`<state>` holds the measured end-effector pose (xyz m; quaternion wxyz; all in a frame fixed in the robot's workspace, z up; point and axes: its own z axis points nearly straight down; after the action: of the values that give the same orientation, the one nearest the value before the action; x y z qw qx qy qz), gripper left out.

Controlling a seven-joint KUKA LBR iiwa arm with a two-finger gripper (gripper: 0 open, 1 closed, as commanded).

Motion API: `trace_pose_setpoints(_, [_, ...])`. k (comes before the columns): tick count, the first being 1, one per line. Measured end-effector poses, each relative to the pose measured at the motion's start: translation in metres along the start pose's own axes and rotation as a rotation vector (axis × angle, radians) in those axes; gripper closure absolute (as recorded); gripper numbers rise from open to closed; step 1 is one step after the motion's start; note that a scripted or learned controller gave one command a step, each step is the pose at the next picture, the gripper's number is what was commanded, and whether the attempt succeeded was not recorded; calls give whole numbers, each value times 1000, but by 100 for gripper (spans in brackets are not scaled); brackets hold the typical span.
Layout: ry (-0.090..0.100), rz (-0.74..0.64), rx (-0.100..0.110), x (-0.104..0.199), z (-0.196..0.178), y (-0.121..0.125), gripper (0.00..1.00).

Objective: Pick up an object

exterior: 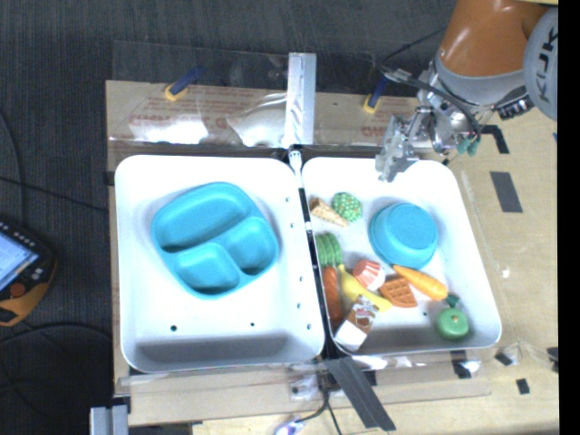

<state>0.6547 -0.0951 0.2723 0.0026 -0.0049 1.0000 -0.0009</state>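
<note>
My gripper hangs over the far edge of the right bin, above and slightly left of a blue bowl; nothing shows between its fingers. Toy food lies in this bin: a green round piece beside a cone-shaped piece, a green cucumber, a carrot, a waffle, a banana, a red-and-white piece, a green apple and a small carton.
The left bin holds a blue divided plate. A metal divider and clear plastic sheet lie behind the bins. A handheld pendant rests at the far left on the floor.
</note>
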Motion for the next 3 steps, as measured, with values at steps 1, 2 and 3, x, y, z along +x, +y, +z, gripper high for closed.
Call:
trace_pose_setpoints(1, [0, -262, -1, -14, 10, -23, 100])
trace_pose_setpoints(2, [1, -417, -2, -13, 132, -60, 100])
trace_pose_setpoints(3, [-2, -259, -2, -14, 56, -79, 100])
